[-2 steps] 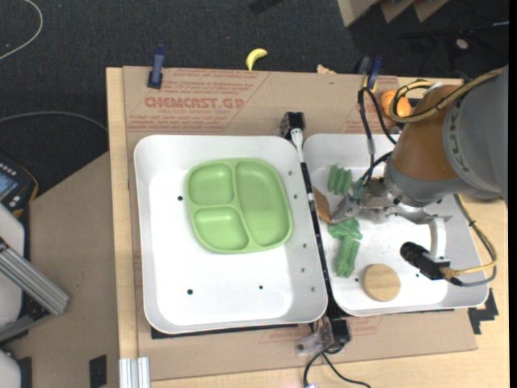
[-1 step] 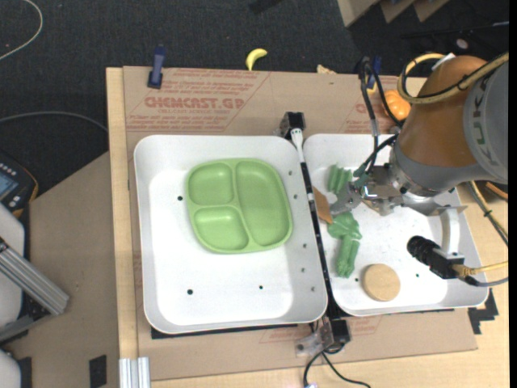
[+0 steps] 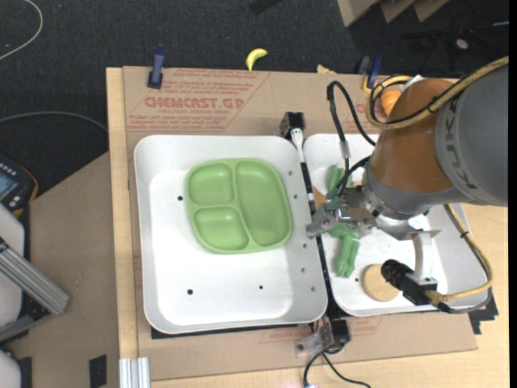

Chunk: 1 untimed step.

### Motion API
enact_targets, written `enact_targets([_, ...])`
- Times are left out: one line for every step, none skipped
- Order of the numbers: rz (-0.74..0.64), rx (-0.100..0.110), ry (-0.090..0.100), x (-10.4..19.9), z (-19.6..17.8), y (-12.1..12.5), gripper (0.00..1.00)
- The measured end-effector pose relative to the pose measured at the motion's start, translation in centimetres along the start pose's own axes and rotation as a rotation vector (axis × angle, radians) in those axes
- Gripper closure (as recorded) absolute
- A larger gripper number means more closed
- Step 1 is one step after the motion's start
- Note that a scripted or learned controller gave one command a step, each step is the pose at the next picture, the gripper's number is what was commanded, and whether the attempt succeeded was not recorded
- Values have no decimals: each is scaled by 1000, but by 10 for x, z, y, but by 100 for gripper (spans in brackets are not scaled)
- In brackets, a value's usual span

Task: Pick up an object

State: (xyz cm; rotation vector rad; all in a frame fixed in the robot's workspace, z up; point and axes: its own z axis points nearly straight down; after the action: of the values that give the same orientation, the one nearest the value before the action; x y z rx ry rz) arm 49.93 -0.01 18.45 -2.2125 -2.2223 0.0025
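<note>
Bench, viewed from above at a slant.

1. Left bin (image 3: 161, 217): shallow, white, rounded corners. Holds one pale green divided plate (image 3: 239, 205) with three compartments, lying flat toward the bin's 12 o'clock half, well clear of the walls.

2. Right bin (image 3: 468, 277): shallow, white, set just beside the left bin and largely covered by the arm. Contents visible:
 - green elongated object (image 3: 346, 253), lying near the bin's 9 o'clock wall, directly under the gripper and extending toward 6 o'clock;
 - a second green piece (image 3: 333, 179), at 12 o'clock from the gripper, partly hidden;
 - tan round disc (image 3: 375, 282), at 5 o'clock from the green elongated object, near the bin's 6 o'clock wall.

3. Arm (image 3: 452, 144): grey with an orange band, reaching in from 3 o'clock over the right bin. Gripper (image 3: 339, 217) sits low at the bin's 9 o'clock side, just above or touching the green elongated object. Whether its fingers are spread or closed cannot be told, nor whether anything is held.

4. Cardboard sheet (image 3: 202, 95) under both bins, printed in red lettering. Blue clamp (image 3: 157, 66) on its 12 o'clock edge; small yellow banana-shaped item (image 3: 256, 56) just beyond that edge.

5. Black cable (image 3: 339, 128) looping from the arm across the right bin's 12 o'clock end.
</note>
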Motion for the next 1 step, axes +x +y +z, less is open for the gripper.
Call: enact_targets([-8,-20,13,-36,29,7,0])
